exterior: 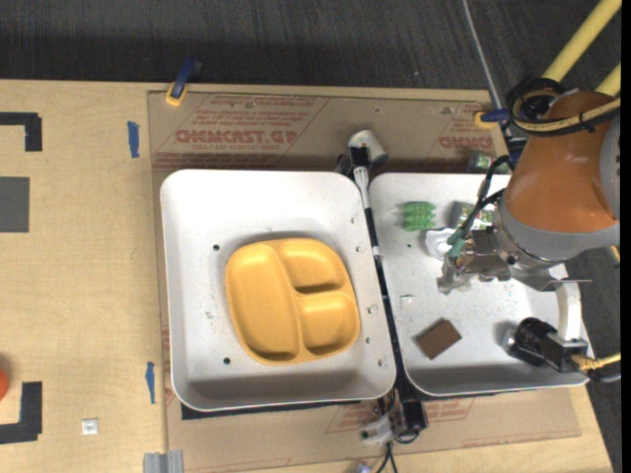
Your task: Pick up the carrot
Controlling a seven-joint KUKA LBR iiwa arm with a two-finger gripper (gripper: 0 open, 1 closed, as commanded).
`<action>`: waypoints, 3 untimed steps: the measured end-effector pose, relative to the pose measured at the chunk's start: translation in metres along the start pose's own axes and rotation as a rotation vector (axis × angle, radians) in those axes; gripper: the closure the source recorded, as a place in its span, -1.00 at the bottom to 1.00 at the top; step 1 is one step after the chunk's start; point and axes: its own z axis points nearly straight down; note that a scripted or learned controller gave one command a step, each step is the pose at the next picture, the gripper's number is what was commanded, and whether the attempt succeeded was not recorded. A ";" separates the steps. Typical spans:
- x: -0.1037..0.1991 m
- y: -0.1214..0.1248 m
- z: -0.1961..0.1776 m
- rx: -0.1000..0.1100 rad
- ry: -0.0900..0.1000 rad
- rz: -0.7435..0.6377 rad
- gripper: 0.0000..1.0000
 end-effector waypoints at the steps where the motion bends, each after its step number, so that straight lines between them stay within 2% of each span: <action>1: 0.013 -0.012 0.017 0.006 0.001 0.370 1.00; 2: 0.042 -0.011 -0.026 0.001 0.000 0.655 1.00; 3: 0.062 -0.011 -0.050 0.002 -0.001 0.964 1.00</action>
